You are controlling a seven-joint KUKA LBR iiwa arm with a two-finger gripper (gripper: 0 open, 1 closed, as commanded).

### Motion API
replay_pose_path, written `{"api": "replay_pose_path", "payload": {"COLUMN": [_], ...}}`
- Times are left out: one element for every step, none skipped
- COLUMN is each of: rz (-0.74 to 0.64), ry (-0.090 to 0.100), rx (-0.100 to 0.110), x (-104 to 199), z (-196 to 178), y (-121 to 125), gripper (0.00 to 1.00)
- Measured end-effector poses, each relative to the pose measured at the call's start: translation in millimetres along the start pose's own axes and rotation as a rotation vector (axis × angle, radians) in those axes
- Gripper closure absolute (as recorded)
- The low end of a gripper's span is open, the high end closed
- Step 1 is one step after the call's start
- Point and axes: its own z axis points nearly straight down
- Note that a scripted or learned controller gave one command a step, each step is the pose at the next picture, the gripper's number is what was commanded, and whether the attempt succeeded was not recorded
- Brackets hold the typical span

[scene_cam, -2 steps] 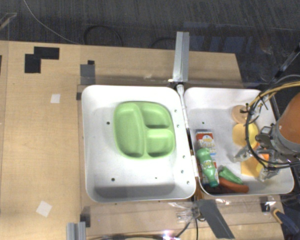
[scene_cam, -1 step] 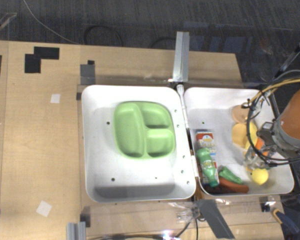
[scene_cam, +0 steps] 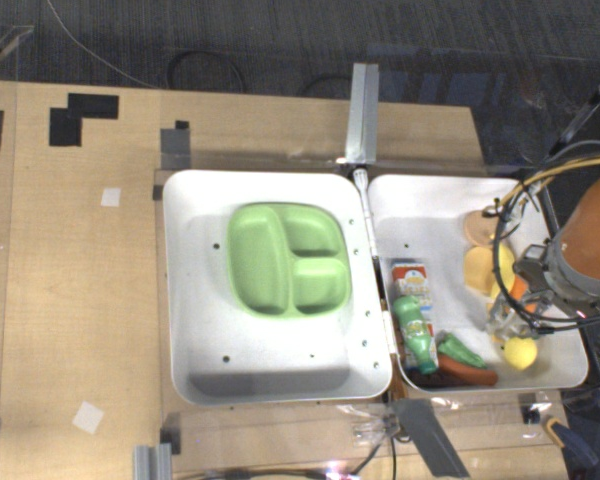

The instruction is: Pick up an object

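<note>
The gripper (scene_cam: 507,318) sits low in the right bin (scene_cam: 420,208), apparently just above a yellow ball (scene_cam: 520,353); I cannot tell how its fingers stand.

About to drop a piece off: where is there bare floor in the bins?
Left bin: bare strips around the green tray, widest along the near edge. Right bin: bare far-left corner. Crowded near the box, bottle and gripper.
</note>
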Motion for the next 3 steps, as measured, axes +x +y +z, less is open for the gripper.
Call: {"api": "replay_pose_path", "payload": {"rz": [-0.066,-0.07,-0.093], "ry": [0.008,0.007,0.01], "rx": [-0.01,-0.007,-0.006], "x": [7.3,8.0,6.3], "z": [12.1,11.9,11.9], "y": [5.5,6.3,6.7], "gripper": [0.0,0.0,0.0]}}
